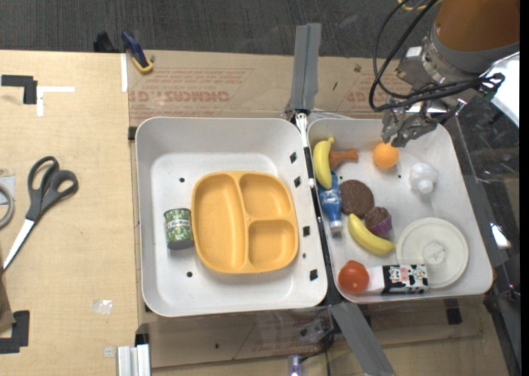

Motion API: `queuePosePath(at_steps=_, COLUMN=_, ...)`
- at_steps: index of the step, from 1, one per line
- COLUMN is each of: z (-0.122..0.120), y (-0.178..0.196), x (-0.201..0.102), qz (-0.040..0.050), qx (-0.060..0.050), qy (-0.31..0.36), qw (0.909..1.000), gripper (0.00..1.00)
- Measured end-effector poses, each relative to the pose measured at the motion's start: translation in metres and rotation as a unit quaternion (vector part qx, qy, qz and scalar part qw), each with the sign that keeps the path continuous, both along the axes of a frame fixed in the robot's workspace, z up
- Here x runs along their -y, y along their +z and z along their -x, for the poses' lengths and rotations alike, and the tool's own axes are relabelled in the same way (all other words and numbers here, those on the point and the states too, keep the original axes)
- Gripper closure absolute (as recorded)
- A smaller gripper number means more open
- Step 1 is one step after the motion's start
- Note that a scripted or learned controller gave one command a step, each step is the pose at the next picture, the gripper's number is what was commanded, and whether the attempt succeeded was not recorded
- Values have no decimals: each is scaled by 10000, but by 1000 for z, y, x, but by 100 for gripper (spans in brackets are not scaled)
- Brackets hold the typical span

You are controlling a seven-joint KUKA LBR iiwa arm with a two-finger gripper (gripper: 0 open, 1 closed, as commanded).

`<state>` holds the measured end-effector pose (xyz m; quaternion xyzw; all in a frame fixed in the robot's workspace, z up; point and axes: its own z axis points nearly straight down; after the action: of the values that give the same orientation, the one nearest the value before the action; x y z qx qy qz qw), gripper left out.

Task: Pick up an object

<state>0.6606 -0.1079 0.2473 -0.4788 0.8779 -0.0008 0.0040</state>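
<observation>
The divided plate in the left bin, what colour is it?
Yellow-orange divided plate, in the camera view.

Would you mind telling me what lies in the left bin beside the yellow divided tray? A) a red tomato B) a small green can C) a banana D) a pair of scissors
B: a small green can lies just left of the yellow divided tray in the left bin; the bananas and the tomato are in the right bin, the scissors on the bench.
</observation>
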Motion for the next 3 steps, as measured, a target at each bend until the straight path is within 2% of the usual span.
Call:
queuePosePath(at_steps=1, z=21, y=-110, x=89, qz=8, qx=-22, qy=1235, qw=9923, gripper=100)
queuePosePath(at_steps=2, z=13, y=-150, x=2, qz=-7, qx=13, qy=-989, qw=9951, gripper=100)
queuePosePath(at_steps=3, z=13, y=-25, x=-19, qz=2, qx=-4, qy=510, qw=9987, gripper=100)
